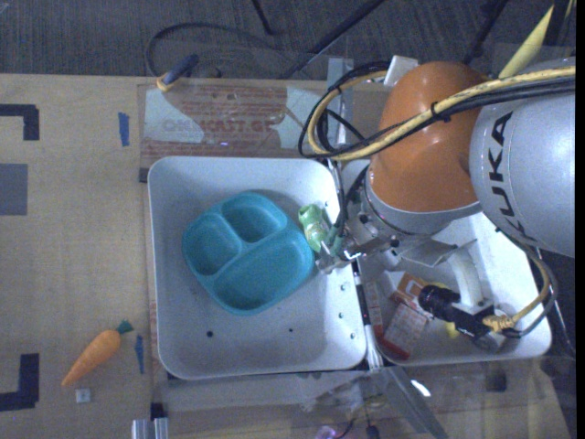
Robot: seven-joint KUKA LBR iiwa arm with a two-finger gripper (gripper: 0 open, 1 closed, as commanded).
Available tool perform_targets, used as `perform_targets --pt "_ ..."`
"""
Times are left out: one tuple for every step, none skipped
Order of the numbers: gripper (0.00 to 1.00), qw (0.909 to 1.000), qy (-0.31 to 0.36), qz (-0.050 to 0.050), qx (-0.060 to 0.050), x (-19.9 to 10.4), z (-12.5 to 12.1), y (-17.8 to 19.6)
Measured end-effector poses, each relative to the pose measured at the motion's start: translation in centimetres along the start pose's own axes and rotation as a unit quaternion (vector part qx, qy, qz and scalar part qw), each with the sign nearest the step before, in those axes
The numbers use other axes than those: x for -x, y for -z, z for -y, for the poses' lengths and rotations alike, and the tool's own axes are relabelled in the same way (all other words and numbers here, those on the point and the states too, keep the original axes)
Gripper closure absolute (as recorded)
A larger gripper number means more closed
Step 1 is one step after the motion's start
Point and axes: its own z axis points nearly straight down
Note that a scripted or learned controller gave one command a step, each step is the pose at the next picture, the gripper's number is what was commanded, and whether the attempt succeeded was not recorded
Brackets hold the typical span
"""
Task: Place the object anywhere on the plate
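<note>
Pale green object at right rim of blue divided plate, inside left white bin. Toy carrot far left on wooden desk, outside the bins. End effector just right of green object, apparently touching; grasping or released, cannot tell. Orange-banded arm over right bin, above a red packet.

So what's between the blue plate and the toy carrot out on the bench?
In the camera view: bare bin floor, the bin's left wall, then blue tape beside the carrot. Plate.
</note>
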Motion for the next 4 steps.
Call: perform_targets --pt "1.0 0.9971 0.076 -0.001 -0.002 -5.7 -2.7 -6.4" --pt "1.0 0.9932 0.116 0.0 0.0 0.1 -2.8 2.3" --pt "1.0 0.9918 0.128 0.0 -0.001 5.5 1.3 -5.0" --pt "1.0 0.9667 0.256 0.0 0.001 -0.8 -5.0 -7.9"
